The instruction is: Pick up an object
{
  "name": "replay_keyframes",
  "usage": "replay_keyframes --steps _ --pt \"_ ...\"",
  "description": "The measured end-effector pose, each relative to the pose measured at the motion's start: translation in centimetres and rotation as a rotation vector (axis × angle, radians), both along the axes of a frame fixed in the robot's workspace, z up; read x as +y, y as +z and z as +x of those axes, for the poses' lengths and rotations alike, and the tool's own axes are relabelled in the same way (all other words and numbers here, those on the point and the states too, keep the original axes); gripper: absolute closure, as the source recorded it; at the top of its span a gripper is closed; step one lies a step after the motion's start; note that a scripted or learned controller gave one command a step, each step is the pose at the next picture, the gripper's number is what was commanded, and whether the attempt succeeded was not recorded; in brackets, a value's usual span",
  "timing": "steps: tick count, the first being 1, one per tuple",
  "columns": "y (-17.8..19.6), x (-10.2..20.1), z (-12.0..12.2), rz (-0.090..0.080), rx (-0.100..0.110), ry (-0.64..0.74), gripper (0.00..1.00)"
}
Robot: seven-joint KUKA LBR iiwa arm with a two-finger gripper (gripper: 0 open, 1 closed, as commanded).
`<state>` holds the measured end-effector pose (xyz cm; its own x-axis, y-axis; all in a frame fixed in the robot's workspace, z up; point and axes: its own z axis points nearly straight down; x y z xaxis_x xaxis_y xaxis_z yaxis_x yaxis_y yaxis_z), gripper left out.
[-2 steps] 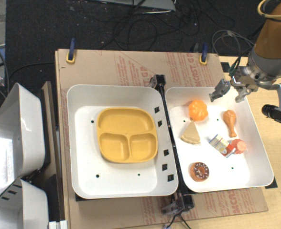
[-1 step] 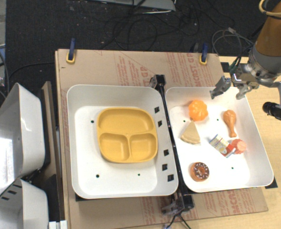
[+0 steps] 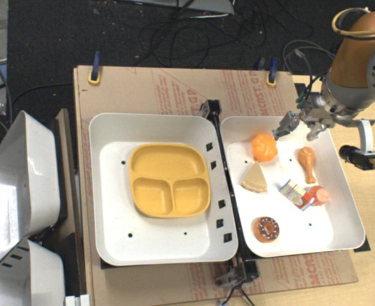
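Observation:
The right bin (image 3: 340,228) holds several toy foods: an orange fruit (image 3: 264,146), a chicken drumstick (image 3: 307,163), a tan wedge (image 3: 255,179), a chocolate doughnut (image 3: 266,229) and a red-capped bottle (image 3: 303,196). My gripper (image 3: 300,126) hangs over the far edge of that bin, up and to the right of the orange fruit and just beyond the drumstick. Its two fingers (image 3: 284,126) are spread apart with nothing between them.
A yellow divided plate (image 3: 170,178) lies in the left bin (image 3: 111,234). A black divider (image 3: 222,177) runs between the bins. White containers (image 3: 18,177) stand off the bench at the left. Blue clamps (image 3: 95,65) hold the cardboard's far edge.

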<state>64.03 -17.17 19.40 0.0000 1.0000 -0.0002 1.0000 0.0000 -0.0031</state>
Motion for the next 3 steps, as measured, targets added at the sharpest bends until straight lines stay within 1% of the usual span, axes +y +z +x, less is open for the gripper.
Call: replay_keyframes --steps 1,2,3 --pt "-6.3 -0.2 -0.4 0.000 0.001 -0.001 0.00" --pt "-10.3 -0.1 -0.4 0.000 -0.003 0.000 0.00" --pt "-9.2 -0.1 -0.4 0.000 0.001 0.000 1.00"
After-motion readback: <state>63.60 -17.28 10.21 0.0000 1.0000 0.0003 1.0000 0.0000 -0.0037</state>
